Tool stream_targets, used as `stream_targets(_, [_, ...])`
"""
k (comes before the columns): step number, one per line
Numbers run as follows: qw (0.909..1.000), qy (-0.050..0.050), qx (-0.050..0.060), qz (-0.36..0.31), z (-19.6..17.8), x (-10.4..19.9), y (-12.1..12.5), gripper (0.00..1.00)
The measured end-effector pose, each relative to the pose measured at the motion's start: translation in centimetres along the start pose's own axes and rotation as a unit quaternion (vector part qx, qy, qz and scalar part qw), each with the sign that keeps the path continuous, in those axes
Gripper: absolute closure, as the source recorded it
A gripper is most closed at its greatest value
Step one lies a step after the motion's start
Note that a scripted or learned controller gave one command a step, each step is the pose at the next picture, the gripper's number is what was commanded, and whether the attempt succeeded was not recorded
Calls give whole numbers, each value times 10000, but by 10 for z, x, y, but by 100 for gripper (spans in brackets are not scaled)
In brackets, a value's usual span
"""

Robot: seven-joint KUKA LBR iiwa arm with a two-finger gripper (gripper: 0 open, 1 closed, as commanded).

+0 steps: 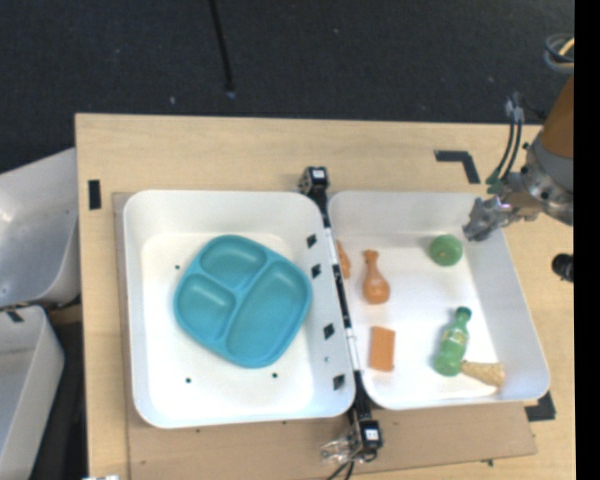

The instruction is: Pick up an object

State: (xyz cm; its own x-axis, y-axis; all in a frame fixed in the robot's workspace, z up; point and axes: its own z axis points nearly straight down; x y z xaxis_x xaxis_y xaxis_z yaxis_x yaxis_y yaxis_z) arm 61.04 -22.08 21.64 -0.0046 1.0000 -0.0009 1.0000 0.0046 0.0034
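One arm (545,163) reaches in at the far right, its gripper (483,218) beside a green ball (445,250); jaw state unclear. The right bin (500,288) holds ball, bottle (452,343), orange block (381,349); the left bin (145,298) a blue plate (243,300).

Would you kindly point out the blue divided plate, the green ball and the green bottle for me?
blue divided plate (242,299), camera view, central ridge.
green ball (445,250), camera view, its top.
green bottle (452,344), camera view, mid-body.

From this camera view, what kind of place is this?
Probably a robotics lab test bench, not a kitchen. Two white bins sit on a wooden bench, holding toy-like items such as a green bottle, and a robot gripper reaches in.
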Motion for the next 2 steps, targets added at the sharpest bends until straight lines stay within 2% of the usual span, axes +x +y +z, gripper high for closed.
stream_targets(2, [10000, 8, 16, -5, 1, 104, -5, 100])
